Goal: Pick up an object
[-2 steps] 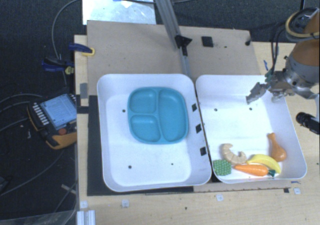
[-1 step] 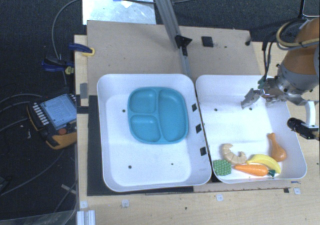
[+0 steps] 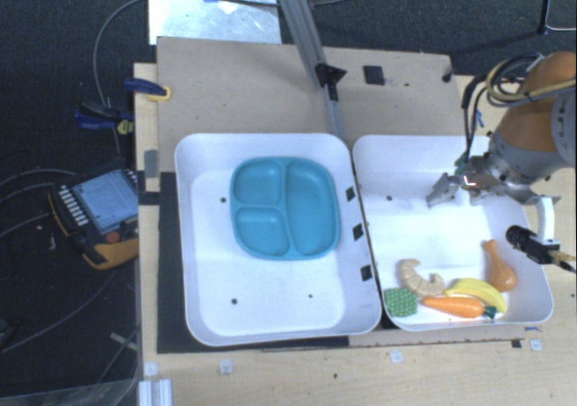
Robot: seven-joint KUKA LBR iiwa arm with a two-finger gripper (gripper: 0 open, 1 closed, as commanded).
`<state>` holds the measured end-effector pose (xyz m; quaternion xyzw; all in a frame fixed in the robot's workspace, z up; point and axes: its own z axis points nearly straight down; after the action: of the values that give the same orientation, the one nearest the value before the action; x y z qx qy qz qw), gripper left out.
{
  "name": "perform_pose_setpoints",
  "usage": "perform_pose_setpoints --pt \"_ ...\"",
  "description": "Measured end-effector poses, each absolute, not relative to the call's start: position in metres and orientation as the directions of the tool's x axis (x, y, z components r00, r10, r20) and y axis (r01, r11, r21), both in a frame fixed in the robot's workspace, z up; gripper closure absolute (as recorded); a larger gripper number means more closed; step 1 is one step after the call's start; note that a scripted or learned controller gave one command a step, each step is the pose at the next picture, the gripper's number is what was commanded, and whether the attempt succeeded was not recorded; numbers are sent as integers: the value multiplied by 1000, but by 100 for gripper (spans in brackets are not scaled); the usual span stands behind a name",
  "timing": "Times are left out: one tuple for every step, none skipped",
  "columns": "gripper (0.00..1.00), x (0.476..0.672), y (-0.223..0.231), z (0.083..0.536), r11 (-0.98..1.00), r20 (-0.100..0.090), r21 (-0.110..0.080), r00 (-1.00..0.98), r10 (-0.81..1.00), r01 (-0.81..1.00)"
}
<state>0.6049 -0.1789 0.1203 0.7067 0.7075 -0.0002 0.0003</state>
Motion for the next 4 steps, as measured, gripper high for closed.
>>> perform_pose_setpoints --pt "100 606 -179 133 2 -2 5 -2 1000 1000" --pt "100 614 -171 186 6 -1 7 -6 1000 1000" --pt "100 615 -181 237 4 -2 6 -4 1000 1000" --pt "100 616 -181 284 7 -1 5 -7 1000 1000"
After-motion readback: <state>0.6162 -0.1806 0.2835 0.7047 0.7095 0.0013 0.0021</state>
